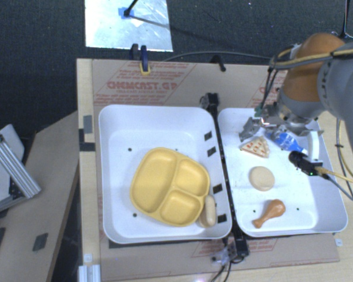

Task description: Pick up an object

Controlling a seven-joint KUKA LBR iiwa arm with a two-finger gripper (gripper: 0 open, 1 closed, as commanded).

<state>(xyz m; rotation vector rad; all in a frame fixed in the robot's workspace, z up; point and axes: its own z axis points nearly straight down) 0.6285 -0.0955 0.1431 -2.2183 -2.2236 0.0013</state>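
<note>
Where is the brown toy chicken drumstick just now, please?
The brown toy chicken drumstick lies in the right white bin, near its front edge, just below the round beige toy bun.

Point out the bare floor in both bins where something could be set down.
Left bin: bare strip along the far wall and left side, around the yellow tray. Right bin: bare near-right corner past the drumstick. Crowded at the far end: gripper, pizza slice, blue item, round bun.

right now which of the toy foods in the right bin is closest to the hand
The pizza slice: it lies right beneath the hand at the bin's far end. The round cookie sits farther toward the camera, and the drumstick is farthest.
</note>
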